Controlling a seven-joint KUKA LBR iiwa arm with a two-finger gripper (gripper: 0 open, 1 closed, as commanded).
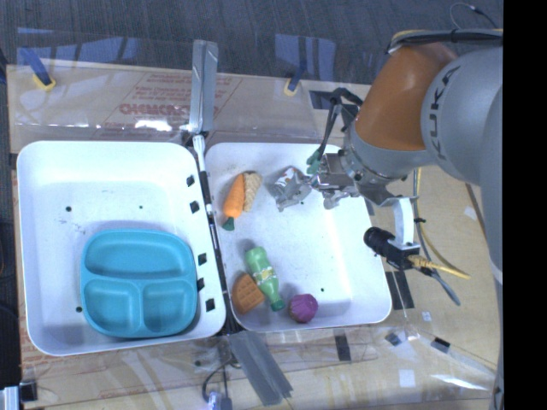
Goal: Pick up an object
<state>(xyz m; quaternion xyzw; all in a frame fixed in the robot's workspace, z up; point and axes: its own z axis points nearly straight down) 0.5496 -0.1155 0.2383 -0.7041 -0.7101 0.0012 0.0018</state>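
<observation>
Camera view: the gripper [295,186] sits low in the right bin [363,307], jaws state indeterminable, just beside the toy carrot [233,199] and bread slice [250,190].

carrot [234,200] – orange, upright beside bread slice [250,190] | green bottle [265,278] – lying, touching brown bun [247,293] | purple item [302,307] near front wall of right bin [359,254]

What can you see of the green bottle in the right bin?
The green bottle is small, looks like plastic, with a lighter label band near its middle. It lies on its side, slanted, on the floor of the right bin near the front. A brown bread-like piece touches its left side; a purple item sits just right of its lower end.
</observation>
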